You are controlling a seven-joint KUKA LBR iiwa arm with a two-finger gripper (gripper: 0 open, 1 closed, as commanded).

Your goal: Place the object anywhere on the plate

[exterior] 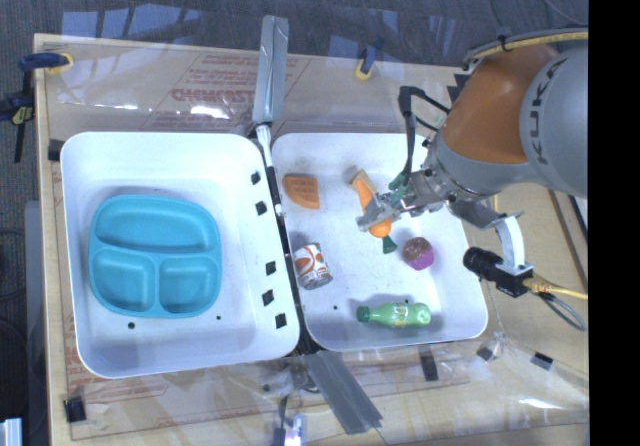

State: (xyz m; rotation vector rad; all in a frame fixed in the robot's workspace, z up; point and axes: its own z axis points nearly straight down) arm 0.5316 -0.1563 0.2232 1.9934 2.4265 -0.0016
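Note:
A light blue plate (153,254) with three compartments lies in the left bin (80,159). Loose objects sit in the right bin (455,319). An orange carrot (366,196) lies slantwise near that bin's middle. My gripper (385,211) hangs right over the carrot's lower end, touching or nearly touching it. The arm's grey wrist and orange band come in from the right. A small green piece (388,245) shows just below the gripper.
Also in the right bin are an orange bread-like piece (302,190), a small can (312,265) lying by the divider, a purple object (418,253), and a green bottle (395,314) on its side near the front wall. A raised divider (272,234) separates the bins.

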